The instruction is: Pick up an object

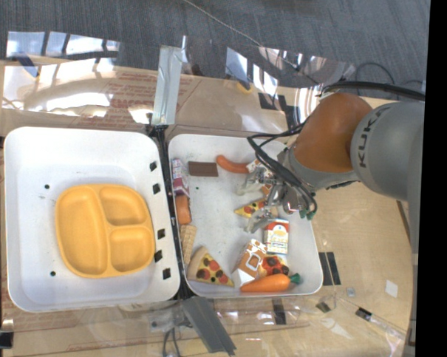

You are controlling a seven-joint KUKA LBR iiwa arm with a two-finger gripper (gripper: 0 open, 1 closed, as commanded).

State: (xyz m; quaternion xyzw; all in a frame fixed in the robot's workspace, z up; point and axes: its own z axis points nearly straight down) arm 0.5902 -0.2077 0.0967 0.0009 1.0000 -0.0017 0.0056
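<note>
The right bin [215, 211] holds several toy foods: a sausage [231, 165], a brown chocolate bar [202, 169], a small pizza piece [248, 209], a juice carton [277, 237], a pizza slice [208, 268], a carrot [265, 284], a gingerbread house [252, 258] and an ice-cream cone [187, 239]. My gripper [263, 200] hangs low over the bin's right part, its metal fingers [254, 179] spread beside the small pizza piece. Nothing shows between the fingers.
The left bin [25, 158] holds a yellow divided plate [103, 229]. A hot dog [182, 208] and a small can [179, 176] lie along the right bin's left wall. The arm's grey body and orange band [329, 134] cover the bin's upper right corner.
</note>
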